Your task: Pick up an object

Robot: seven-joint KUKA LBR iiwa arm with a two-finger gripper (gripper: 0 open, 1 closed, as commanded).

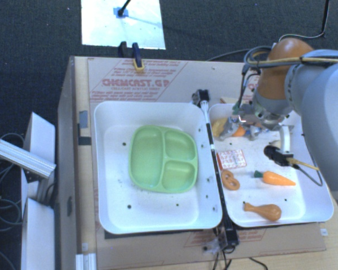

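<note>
My gripper [243, 122] is low over the far left corner of the right bin [312, 210]. Right under and beside it lie a yellow banana-like piece [218, 127] and a small orange piece [237, 131], partly hidden by the gripper. Whether either piece is between the fingers is hidden. Nearer the front lie a pink-and-white patterned card [231, 159], a brown pretzel [230, 180], an orange carrot [277, 179] and a tan gourd [263, 210].
The left bin [110, 207] holds a light green divided plate [162, 158]. A black ridge [212, 151] runs between the two bins. The grey arm [321, 89] comes in from the right above the right bin's far side.
</note>
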